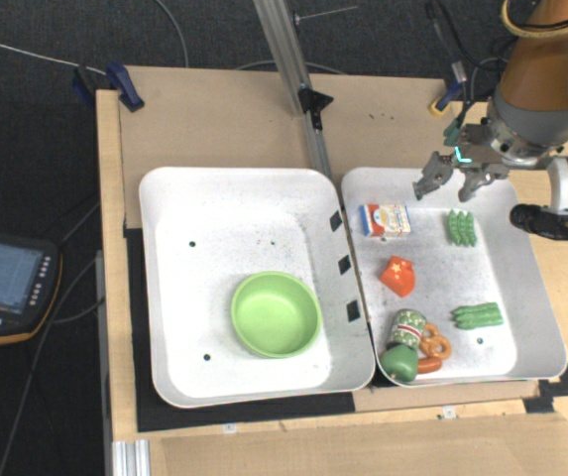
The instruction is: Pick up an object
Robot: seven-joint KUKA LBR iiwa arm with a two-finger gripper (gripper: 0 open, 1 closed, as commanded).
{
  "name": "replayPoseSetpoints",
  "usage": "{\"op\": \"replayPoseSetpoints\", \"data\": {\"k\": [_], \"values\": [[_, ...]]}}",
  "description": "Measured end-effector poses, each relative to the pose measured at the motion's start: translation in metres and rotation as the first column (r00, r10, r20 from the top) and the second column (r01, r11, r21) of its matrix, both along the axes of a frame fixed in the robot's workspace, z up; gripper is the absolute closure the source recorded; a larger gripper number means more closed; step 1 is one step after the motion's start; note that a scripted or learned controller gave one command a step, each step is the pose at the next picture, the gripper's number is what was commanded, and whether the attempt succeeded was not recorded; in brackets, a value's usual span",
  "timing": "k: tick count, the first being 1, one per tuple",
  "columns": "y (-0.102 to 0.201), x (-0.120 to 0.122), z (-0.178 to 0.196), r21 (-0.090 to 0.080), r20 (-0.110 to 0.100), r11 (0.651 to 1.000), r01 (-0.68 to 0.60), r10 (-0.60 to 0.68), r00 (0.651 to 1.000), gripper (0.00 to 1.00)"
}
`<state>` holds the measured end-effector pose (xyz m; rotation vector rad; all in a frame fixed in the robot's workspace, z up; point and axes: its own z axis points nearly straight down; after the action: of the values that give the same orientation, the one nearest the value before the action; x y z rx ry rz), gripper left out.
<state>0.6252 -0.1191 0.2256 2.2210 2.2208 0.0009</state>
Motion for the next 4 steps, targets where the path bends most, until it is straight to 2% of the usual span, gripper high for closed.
{"op": "replayPoseSetpoints", "data": {"k": [1, 2, 3, 4], "values": [[0.000, 0.000, 0.000, 0.000, 0.000, 1.000, 0.000, 0.000, 1.000, 0.00], [0.003, -0.001, -0.042, 0.001, -0.004, 1.000, -0.001, 0.001, 1.000, 0.00], [0.000, -0.002, -0.105, 0.001, -0.006, 1.000, 0.000, 0.000, 1.000, 0.00], [0.000, -0.003, -0.131, 0.001, -0.003, 1.000, 0.000, 0.000, 1.000, 0.00]]}}
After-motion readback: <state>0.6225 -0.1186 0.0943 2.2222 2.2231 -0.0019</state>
